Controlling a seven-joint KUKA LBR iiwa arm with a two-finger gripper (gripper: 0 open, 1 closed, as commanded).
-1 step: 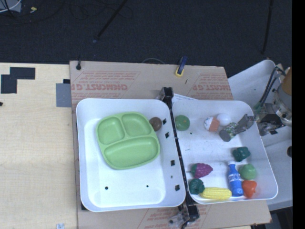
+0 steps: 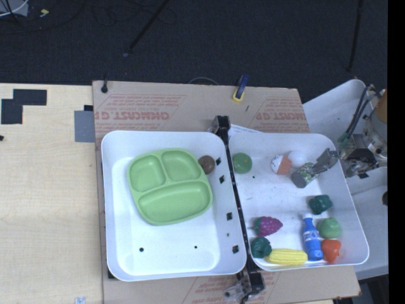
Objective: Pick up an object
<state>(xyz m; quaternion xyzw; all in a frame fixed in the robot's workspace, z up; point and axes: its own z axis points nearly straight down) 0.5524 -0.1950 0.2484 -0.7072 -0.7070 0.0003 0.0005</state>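
The gripper (image 2: pixel 305 174) was seen low in the right bin (image 2: pixel 354 201); open or closed could not be told. The small orange-and-white toy (image 2: pixel 282 164) nearby looked light and hard, best pinched across its middle.

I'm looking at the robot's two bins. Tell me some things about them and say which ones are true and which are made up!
1. A green divided plate lies in the left bin. True.
2. The yellow corn is in the left bin. False: it lies in the right bin, near its front edge.
3. The blue bottle sits beside the corn. True.
4. The gripper hangs over the green plate. False: it is over the right bin, near the white and orange toy.
5. A small brown ball lies beside the plate. True.
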